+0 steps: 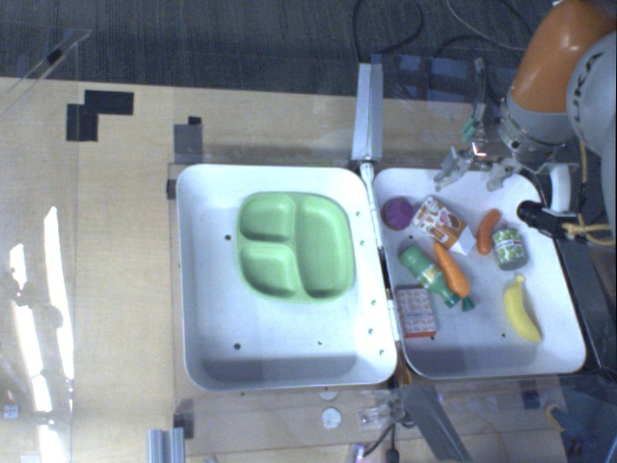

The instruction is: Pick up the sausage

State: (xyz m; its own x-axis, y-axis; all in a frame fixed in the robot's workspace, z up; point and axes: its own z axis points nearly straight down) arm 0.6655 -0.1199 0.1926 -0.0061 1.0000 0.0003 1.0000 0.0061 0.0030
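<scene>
Here the gripper (pixel 476 165) hangs over the far edge of the right bin (pixel 569 350), its 2 fingers (pixel 453 170) spread apart with nothing between them. The sausage (pixel 489 226) lies on the bin floor nearer the camera, just below the fingers and apart from them. It is small, orange-red, oblong, tilted slightly, beside a green can (pixel 509 247).

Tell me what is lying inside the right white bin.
The right bin holds a purple ball, a snack carton, a carrot, a green bottle, a sausage, a small can, a banana and a flat packet. The bottle's middle is covered by the carrot.
</scene>
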